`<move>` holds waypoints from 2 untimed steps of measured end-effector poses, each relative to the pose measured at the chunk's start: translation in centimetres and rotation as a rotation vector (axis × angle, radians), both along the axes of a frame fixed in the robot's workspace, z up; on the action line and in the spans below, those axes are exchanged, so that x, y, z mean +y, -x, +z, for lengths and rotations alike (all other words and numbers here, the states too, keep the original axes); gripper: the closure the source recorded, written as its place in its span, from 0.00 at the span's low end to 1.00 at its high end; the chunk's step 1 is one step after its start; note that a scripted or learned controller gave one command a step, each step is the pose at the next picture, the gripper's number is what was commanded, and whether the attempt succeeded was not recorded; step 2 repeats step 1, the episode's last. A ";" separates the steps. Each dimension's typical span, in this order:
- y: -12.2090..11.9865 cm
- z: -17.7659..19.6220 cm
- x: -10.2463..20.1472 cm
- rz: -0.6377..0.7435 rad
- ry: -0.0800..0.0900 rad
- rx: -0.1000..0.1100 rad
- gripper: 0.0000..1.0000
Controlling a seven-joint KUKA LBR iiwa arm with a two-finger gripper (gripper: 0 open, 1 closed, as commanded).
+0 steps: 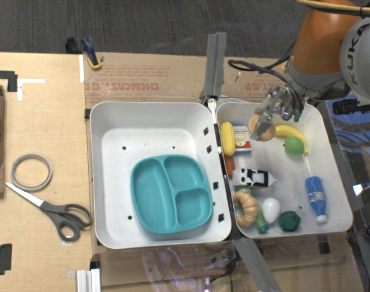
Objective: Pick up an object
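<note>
Roughly 10 objs in rt bin (330, 181), 1 tray (171, 193) lt.

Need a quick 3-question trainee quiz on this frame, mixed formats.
1. True or false: the teal divided plate lies in the left bin.
2. Which item is nearest the gripper? A) blue bottle B) tan round object C) scissors
3. Fill in: the roll of tape lies on the bench, ___ the bins.

Key: 1 true; 2 B; 3 outside.
</note>
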State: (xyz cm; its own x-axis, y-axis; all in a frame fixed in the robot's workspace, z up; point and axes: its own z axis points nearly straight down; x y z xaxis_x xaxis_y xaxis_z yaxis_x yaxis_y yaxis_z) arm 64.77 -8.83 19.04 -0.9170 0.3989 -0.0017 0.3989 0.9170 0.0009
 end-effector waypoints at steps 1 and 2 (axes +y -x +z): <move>1.5 4.4 3.7 -0.164 0.001 0.001 1.00; 1.5 4.4 3.7 -0.164 0.001 0.001 1.00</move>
